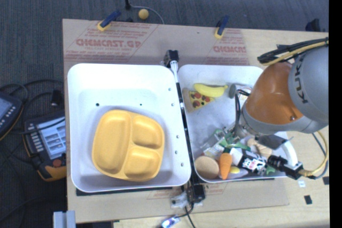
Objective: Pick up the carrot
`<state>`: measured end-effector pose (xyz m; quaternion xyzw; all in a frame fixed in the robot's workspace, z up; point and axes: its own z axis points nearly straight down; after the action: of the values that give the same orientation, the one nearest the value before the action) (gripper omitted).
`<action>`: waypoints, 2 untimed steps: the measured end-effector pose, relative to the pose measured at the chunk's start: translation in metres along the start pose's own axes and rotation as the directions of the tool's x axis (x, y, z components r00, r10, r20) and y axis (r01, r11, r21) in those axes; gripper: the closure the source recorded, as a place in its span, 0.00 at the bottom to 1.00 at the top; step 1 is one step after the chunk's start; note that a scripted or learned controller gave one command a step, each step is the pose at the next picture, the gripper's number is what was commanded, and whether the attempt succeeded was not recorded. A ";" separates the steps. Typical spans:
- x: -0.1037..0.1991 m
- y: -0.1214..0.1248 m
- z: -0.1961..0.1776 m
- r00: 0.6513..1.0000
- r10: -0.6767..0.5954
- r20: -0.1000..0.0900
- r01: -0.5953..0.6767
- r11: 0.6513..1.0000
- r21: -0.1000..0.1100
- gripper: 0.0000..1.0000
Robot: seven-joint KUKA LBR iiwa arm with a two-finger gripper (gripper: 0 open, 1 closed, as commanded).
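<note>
One tapered orange carrot [225, 164], smooth tan egg [207, 166] beside, gripper [231, 142] above

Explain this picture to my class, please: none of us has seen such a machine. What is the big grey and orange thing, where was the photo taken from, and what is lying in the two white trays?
The photo comes from one fixed camera above a bench, looking down at a slant. The grey and orange shape is a robot arm reaching in from the right; its job is to pick up the carrot.

Two shallow white bins sit side by side. The left bin holds a yellow divided plate. The right bin holds toy food: a banana and a pizza slice near the far end, and an egg-like piece beside the carrot at the near edge, among other small items too cluttered to name.

The arm's gripper hangs just above the carrot, but the arm hides much of it, so whether it holds anything cannot be told.
</note>
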<state>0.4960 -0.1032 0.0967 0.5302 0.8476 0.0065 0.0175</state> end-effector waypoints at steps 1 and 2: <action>0.001 0.002 0.002 0.992 -0.123 -0.003 0.123 0.992 -0.003 0.00; -0.003 0.005 -0.010 0.992 -0.123 0.006 0.123 0.992 -0.011 1.00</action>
<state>0.5018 -0.1037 0.1070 0.4769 0.8786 0.0089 0.0230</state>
